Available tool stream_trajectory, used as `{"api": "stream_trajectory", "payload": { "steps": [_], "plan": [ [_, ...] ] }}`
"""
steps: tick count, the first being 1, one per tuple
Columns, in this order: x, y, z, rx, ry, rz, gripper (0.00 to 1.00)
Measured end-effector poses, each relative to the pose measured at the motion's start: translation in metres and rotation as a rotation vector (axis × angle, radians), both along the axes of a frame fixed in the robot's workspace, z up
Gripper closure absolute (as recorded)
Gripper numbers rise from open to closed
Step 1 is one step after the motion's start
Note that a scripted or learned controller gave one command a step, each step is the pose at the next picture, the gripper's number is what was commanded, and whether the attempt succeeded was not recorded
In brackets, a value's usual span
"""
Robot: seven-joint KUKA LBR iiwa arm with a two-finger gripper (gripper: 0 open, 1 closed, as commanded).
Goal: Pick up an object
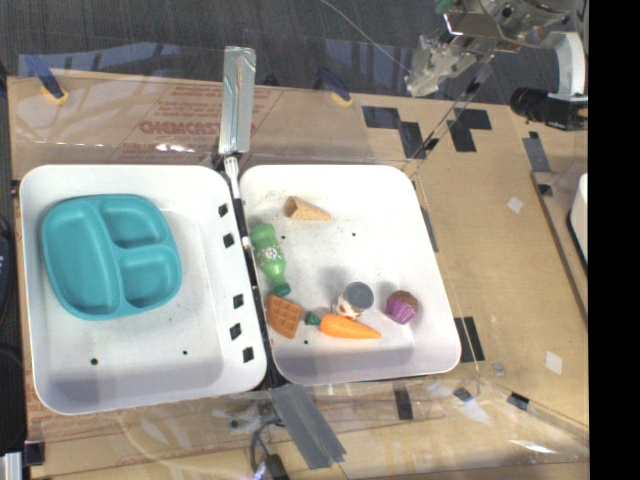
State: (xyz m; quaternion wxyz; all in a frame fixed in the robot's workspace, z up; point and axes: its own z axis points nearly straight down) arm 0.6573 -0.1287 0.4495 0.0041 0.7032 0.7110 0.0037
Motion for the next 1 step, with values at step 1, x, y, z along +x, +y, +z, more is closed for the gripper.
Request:
{"api": "stream_trajectory", "payload": {
  "steps": [1],
  "plan": [
    [-0.0011, -0.0394, -0.0765, 0.000, 0.019, -0.006, 1.00]
  ]
}}
